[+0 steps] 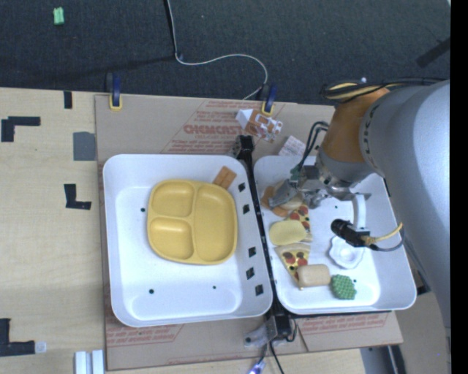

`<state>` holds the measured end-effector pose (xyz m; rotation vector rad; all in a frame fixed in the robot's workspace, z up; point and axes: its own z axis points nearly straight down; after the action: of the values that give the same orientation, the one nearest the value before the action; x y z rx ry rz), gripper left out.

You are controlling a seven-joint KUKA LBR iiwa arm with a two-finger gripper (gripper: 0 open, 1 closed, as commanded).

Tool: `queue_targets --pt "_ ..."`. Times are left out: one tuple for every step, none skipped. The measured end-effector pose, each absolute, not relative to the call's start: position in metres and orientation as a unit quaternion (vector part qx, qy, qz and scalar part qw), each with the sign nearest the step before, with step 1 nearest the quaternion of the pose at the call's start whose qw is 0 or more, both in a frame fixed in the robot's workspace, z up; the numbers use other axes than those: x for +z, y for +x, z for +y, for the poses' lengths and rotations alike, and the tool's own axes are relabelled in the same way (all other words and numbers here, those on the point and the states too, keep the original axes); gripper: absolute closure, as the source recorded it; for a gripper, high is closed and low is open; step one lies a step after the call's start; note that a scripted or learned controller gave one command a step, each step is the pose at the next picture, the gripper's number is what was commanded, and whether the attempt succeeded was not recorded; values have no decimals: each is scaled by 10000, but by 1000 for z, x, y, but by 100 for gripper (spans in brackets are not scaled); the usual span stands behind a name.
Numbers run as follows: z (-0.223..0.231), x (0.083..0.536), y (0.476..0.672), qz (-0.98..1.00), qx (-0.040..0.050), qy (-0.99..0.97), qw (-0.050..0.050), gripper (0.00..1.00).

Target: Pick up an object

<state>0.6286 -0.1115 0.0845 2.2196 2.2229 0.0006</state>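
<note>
Bright, even overhead light; slightly soft focus.

A light wooden desk [44, 241] is carrying a brown cardboard sheet [168, 124] printed with red lettering, and black tape marks [73, 196] are sitting on the wood to the left. Two blue-and-yellow clamps [114, 93] are gripping the sheet's far edge. A thin white cable [219, 58] is looping across the dark carpet [219, 29] beyond the desk, where a small green tag [58, 14] is lying near the top left corner.
</note>
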Motion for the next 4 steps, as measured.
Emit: queue_targets --pt "-126 85 615 7071 -3 7071 7 0" --pt "-129 85 634 7081 1 7061 0 0" --pt "-130 85 592 7071 -3 7071 5 0" --pt "-91 85 642 7091 10 7051 8 0"
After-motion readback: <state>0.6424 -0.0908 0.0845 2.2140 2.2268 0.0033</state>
